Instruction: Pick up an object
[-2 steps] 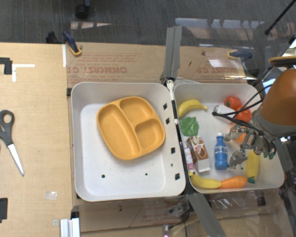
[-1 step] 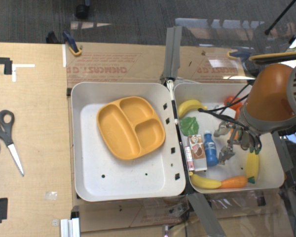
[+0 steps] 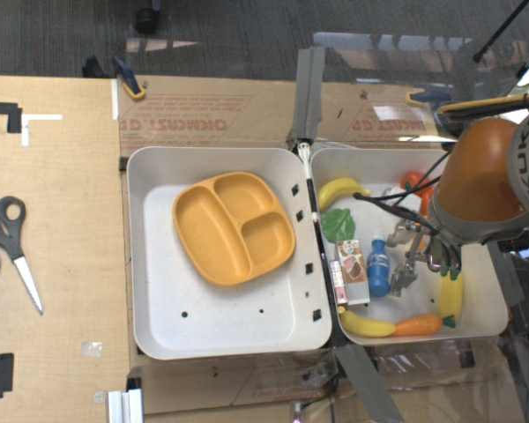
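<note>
Camera view: metal two-finger gripper (image 3: 412,267) low in right white bin (image 3: 487,321), just right of small blue plastic bottle (image 3: 378,269); grip state cannot be told. Yellow banana (image 3: 450,294) beside it. Orange divided plate (image 3: 234,226) in left white bin (image 3: 150,324).

scissors (image 3: 16,247) on bench, blue clamp (image 3: 129,76)
</note>
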Controlling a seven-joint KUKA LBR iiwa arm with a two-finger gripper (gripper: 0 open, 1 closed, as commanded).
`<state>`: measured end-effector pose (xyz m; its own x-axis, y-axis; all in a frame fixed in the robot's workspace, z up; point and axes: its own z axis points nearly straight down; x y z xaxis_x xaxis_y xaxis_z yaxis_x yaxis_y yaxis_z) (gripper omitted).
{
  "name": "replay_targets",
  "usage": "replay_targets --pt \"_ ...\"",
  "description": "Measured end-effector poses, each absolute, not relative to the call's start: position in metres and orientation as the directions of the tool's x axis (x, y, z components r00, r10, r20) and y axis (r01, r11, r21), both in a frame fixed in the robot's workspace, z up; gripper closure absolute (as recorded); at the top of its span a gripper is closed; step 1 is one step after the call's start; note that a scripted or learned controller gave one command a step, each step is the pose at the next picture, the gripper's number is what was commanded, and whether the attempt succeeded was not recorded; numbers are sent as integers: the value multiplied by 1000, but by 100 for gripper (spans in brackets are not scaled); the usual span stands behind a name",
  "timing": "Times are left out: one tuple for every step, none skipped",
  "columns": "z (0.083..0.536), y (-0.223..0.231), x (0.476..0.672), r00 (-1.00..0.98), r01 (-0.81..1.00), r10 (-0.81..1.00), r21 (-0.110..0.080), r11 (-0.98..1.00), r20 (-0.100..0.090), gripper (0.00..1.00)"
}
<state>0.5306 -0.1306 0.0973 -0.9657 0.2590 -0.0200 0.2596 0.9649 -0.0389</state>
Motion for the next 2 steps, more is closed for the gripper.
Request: replay_targets --pt "99 -130 512 -939 344 343 -28 939 -31 0" --pt "98 -130 506 -908 420 419 -29 907 -29 0"
